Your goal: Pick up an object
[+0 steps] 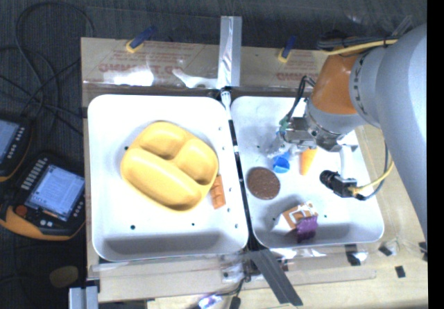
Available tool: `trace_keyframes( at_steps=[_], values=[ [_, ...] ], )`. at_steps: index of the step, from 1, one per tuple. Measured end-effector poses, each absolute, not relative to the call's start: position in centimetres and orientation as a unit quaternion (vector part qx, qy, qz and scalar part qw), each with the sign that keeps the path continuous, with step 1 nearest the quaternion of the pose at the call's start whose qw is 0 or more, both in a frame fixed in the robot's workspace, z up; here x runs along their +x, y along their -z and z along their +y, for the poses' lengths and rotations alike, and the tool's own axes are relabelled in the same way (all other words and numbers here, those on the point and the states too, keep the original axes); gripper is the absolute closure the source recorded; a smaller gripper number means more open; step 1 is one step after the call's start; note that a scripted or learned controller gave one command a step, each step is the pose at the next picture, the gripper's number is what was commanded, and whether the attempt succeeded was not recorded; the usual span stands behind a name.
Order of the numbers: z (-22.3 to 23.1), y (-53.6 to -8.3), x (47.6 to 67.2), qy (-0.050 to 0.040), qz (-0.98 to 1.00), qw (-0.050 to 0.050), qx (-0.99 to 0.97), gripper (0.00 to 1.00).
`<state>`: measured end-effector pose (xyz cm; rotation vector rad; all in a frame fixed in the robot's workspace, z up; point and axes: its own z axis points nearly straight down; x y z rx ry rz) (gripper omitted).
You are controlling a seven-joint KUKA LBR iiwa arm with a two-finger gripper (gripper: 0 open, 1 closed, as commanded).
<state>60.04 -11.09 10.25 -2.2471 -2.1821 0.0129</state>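
A wooden bench (97, 51) on dark carpet bears two shallow white bins side by side. The right bin (368, 221) contains the candidate objects: a small blue piece (281, 164) and an orange carrot-shaped piece (306, 160) lie near the bin's centre, directly below the gripper (300, 137). A brown disc (263, 182) lies flat just below the blue piece, and a small block, purple with a tan-and-white top (301, 221), rests near the bin's front wall. The gripper hangs low over the blue and orange pieces; nothing is visibly held, and its state cannot be told from this angle. The grey arm (402, 92), with its orange band (333, 89), enters from the right. The left bin (111, 231) holds a large yellow lobed object (170, 164), with a small orange strip (218, 191) just beside it. A handheld controller (48, 193) lies on the carpet, left of the bench.
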Motion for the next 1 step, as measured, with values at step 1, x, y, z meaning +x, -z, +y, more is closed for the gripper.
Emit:
trace_keyframes(
  at_steps=[1],
  values=[
    [-7.27, -22.97, 57.93, -0.0025, -0.722, 0.002, -0.692, 1.00]
  ],
)
